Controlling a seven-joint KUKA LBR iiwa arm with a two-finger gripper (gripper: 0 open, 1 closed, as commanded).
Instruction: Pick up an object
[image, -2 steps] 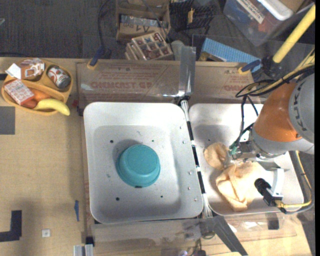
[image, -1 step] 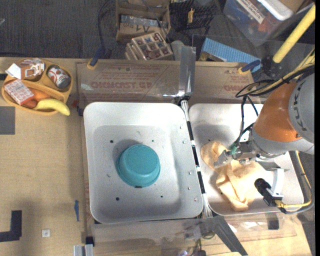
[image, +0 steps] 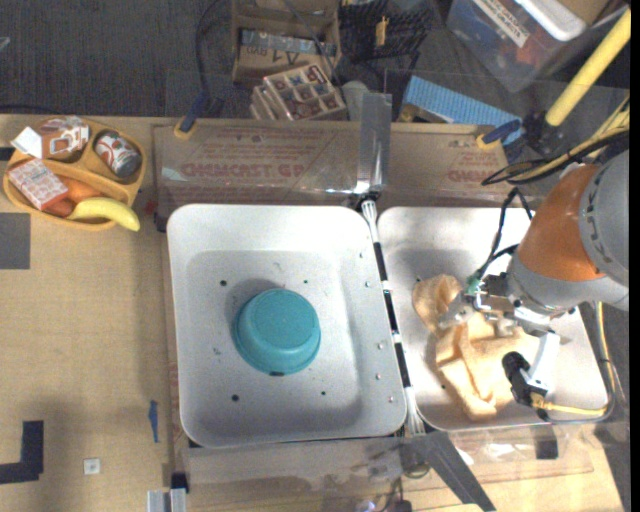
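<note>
A teal upturned bowl (image: 278, 331) sits in the middle of the left bin (image: 200, 250). In the right bin (image: 420, 235) lies a crumpled tan cloth-like object (image: 470, 375), with a pale rounded lump (image: 434, 296) just above it. My gripper (image: 478, 308) is low over the upper edge of the tan object, next to the pale lump. The grey arm with its orange band (image: 560, 245) comes in from the right and covers part of the bin.
A clear plastic wall (image: 270, 165) stands behind both bins. An orange tray (image: 70, 175) with a banana and food packets rests on the bench at the far left. Cables and a black connector (image: 520, 378) hang by the wrist.
</note>
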